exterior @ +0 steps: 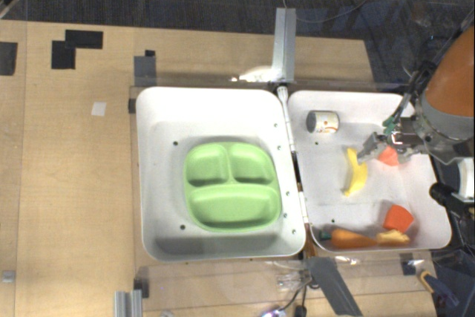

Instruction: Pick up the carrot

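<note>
You would have judged the reach barely begun: the end effector (380, 142), its opening impossible to tell, hung beside the banana (356, 173), well apart from the carrot (355, 238) at the right bin's (326, 189) near wall, so it needed to travel there.

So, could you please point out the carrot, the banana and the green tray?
carrot (355, 238): camera view, the middle of its orange body.
banana (357, 174): camera view, the middle of its curved yellow body.
tray (231, 206): camera view, the floor of its large near compartment.
</note>
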